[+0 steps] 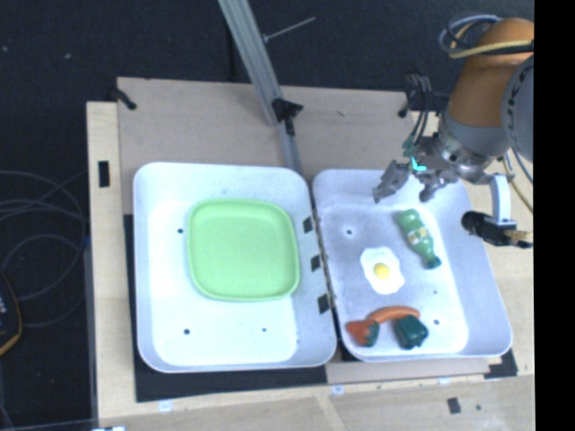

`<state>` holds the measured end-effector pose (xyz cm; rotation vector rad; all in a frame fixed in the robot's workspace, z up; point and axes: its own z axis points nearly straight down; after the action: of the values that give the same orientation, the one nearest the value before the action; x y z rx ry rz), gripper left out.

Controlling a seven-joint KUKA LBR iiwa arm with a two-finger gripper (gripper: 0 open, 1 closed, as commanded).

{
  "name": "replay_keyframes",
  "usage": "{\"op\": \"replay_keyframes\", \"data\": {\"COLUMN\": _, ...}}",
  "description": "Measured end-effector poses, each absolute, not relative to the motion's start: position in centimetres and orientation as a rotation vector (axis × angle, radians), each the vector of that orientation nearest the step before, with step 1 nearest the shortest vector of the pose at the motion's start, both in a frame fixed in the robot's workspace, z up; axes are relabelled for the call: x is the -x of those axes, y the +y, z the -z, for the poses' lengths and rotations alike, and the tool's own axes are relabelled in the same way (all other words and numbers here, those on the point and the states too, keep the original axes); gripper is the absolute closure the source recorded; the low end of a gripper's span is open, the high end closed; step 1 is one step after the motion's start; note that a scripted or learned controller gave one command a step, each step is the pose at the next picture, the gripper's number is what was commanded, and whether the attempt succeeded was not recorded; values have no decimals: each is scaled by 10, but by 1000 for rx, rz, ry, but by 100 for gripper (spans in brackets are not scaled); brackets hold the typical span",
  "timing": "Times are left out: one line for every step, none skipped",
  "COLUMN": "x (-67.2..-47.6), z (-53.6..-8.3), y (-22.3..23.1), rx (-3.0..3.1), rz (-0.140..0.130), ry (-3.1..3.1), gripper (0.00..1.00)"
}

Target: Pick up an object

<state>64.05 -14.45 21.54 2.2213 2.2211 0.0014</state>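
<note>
Two fingers of the pincer (410, 188) were seen spread apart, nothing between them, poised just beyond the green bottle (419, 237).

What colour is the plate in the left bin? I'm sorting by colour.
Light green plate, camera view.
</note>
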Motion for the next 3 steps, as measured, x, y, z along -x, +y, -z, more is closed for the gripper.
{"op": "replay_keyframes", "data": {"x": -641, "z": -215, "y": -145, "rx": -2221, "rz": -1, "ry": 2221, "gripper": 0}}
{"op": "replay_keyframes", "data": {"x": -644, "z": -173, "y": -147, "rx": -2223, "rz": 3, "ry": 2222, "gripper": 0}}
{"op": "replay_keyframes", "data": {"x": -645, "z": -130, "y": -144, "rx": -2223, "rz": 4, "ry": 2223, "gripper": 0}}
